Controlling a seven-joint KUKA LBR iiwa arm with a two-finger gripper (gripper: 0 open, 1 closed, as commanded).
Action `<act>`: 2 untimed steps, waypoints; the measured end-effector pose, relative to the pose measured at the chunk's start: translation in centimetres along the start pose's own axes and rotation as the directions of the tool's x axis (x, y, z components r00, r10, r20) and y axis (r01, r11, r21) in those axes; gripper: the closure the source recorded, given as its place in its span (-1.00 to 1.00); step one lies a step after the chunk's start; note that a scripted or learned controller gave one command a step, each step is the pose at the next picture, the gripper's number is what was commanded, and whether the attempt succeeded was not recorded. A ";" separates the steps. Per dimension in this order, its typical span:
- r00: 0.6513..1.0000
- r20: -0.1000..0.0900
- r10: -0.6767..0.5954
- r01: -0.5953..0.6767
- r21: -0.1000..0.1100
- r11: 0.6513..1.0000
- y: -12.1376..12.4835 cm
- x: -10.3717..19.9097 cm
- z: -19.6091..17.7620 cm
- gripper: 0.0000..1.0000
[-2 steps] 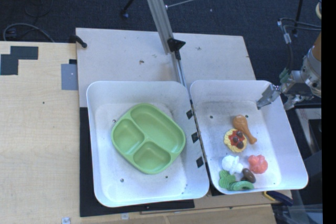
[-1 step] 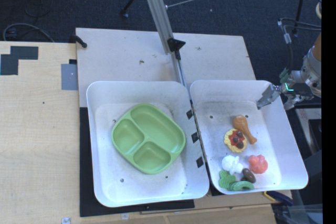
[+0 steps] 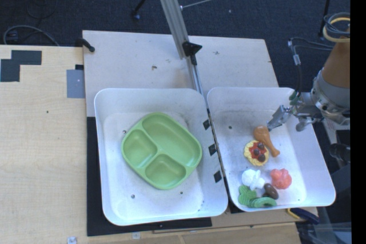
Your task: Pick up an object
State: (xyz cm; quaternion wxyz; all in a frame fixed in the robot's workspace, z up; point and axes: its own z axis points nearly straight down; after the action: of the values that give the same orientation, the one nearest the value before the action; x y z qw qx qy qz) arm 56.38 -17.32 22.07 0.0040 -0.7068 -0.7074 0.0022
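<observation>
The right bin (image 3: 309, 151) holds a cluster of toy foods. An orange-brown drumstick (image 3: 265, 139) lies beside a yellow tart with red berries (image 3: 257, 152). Nearer the front are a red fruit (image 3: 281, 178), a white piece (image 3: 251, 178), a small brown piece (image 3: 270, 191) and a green leafy piece (image 3: 254, 200). My gripper (image 3: 288, 122) hovers over the bin's upper right part, just right of and above the drumstick. It is open, with nothing between its fingers.
A green divided plate (image 3: 162, 150) lies in the left bin (image 3: 108, 123). A ridge with black clips (image 3: 210, 134) separates the bins. A slanted metal rail (image 3: 174, 14) rises behind them. A wooden bench top (image 3: 40, 140) lies to the left.
</observation>
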 end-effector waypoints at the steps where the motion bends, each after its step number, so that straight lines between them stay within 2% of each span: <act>1: 1.000 0.000 0.001 -0.001 0.000 1.000 0.6 -0.3 6.1 -1.00; 2: 1.000 0.000 0.002 -0.002 -0.001 1.000 0.6 0.2 10.5 -1.00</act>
State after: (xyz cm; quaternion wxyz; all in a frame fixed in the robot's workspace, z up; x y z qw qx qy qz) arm 56.85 -17.08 11.54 0.0035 -0.7074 -0.7068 0.0018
